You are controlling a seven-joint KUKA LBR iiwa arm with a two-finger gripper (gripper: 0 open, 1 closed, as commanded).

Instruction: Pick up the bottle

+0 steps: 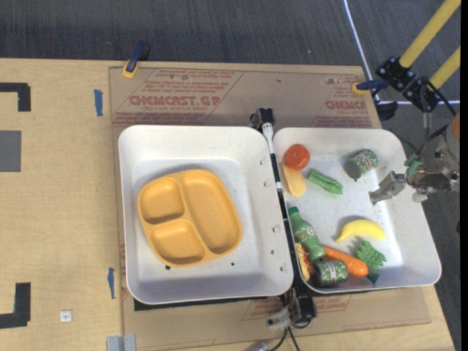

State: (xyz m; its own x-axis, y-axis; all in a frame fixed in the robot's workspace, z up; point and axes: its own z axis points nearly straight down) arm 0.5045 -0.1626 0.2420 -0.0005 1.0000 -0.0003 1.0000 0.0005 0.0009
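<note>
The hand sits at the right edge of the frame, over the right rim of the right bin, and one grey finger juts left over the bin floor. Whether the fingers are apart or together I cannot tell; nothing is seen between them.

The bottle, green with a printed label, lies on its side in the lower left part of that bin, close to the wall shared with the left bin. Its lower end touches a carrot and a small can at the bin's lower edge. The hand is well apart from it, up and to the right.

A banana lies between bottle and hand. Higher up are a tomato, a green pepper and a second can. The left bin holds a yellow tray with three sections. Both bins rest on cardboard on the desk.
</note>
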